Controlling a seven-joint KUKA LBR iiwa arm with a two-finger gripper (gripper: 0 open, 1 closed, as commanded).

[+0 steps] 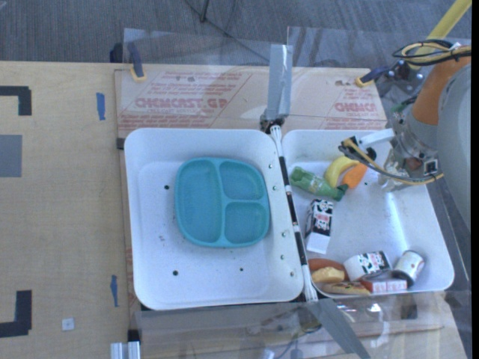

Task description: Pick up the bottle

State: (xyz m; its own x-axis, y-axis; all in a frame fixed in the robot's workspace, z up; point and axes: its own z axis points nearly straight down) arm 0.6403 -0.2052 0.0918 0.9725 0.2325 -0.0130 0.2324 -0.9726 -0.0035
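1. The surface (pixel 60 200) was light wood, and two shallow white bins sat side by side on it: the left bin (pixel 150 223) and the right bin (pixel 426 230).
2. In the left bin sat a teal divided plate (pixel 222 201) with three compartments, roughly centred, nothing on it.
3. The green bottle (pixel 317 183) was lying on its side in the far left part of the right bin, close to the divider between the bins.
4. A banana (pixel 338 170) and an orange piece (pixel 355 175) sat just to the right of the bottle, pretty much touching its end.
5. Just near of the bottle there was a small black-and-white carton (pixel 320 226).
6. Along the near edge of the right bin: a hot-dog-looking thing (pixel 329 274), a small black-and-white can (pixel 366 263), a red packet (pixel 383 283) and a white cup on its side (pixel 409 262).
7. The arm (pixel 441 103) came in from the right, over the far right corner of the right bin.
8. The claw (pixel 408 167) was up there too, well apart from the bottle, buried in cables, so honestly couldn't tell how wide it was.
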